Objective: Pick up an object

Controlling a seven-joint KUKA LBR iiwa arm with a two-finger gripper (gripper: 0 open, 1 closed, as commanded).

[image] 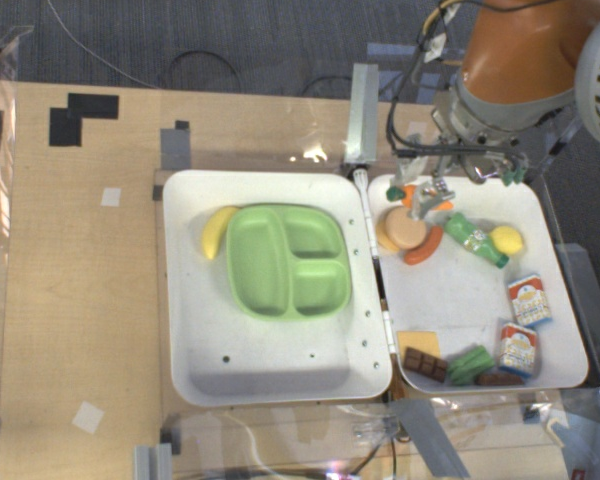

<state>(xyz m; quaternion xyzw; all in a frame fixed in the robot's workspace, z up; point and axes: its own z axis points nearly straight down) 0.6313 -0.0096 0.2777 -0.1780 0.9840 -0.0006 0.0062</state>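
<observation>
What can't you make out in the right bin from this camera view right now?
- Hand: too small and cluttered to tell whether it grips anything.
- Orange piece beside it: partly covered by the hand, so its identity is unclear.
- Two small cartons: print too small to read.
- Dark item at the near rim: partly hidden behind the lower carton.

Pale wooden bench (80,298) bears two white bins (195,368) side by side
</observation>
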